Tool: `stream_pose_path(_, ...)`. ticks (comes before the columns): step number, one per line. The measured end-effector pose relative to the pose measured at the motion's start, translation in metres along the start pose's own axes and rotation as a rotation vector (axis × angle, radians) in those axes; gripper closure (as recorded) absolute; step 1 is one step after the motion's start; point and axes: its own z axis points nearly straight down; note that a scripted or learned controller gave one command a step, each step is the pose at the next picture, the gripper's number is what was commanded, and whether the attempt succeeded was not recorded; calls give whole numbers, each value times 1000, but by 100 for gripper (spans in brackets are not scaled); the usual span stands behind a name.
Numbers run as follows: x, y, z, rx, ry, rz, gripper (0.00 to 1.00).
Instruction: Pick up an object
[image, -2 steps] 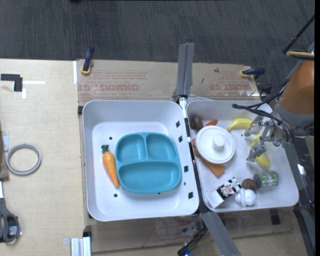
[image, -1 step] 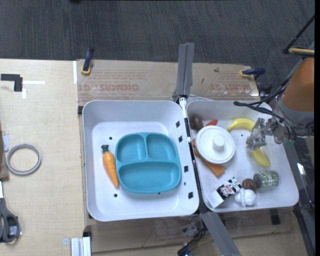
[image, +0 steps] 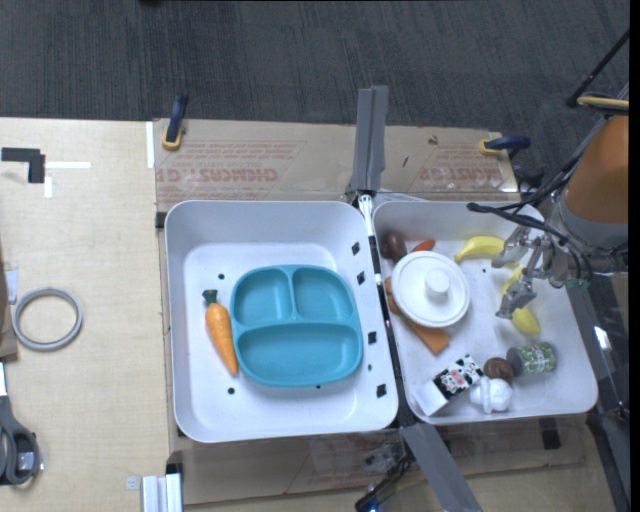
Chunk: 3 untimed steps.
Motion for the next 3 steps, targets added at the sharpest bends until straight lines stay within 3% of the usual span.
stream_pose_path(1,-2,0,-11,1,-6,0,100)
stream_pose_path(2,88,-18,11,-3,10,-232,100)
stream_pose_path(3,85,-17,8,-2,-3,-235,0)
